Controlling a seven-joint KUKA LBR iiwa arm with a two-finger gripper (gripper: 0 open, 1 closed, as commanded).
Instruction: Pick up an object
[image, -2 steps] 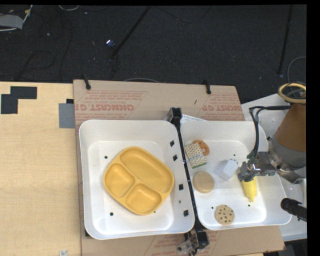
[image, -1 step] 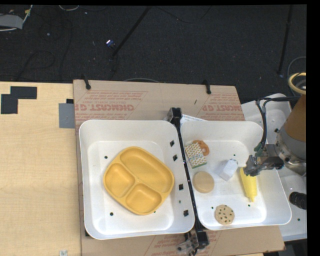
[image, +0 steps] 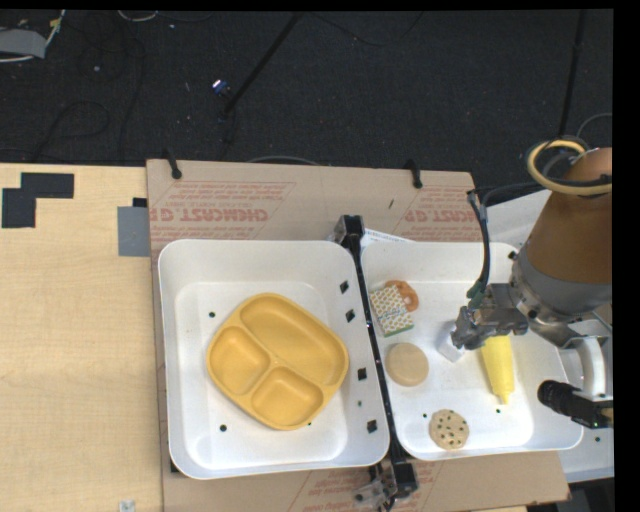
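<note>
In the right bin (image: 520, 425), the gripper (image: 478, 330) hung low beside a yellow object (image: 499, 367) — touching or only near, I could not tell. Its state was also not visible.

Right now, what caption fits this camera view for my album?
Robot gripper hovers by a yellow toy and cookie; yellow plate sits alone.

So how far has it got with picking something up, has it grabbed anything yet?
Nothing looks lifted yet. The gripper is down in the right bin, beside the yellow banana-like toy, so a try seems under way. The toy, round tan piece and cookie all lie in the bin. Grasping and lifting remain.
</note>
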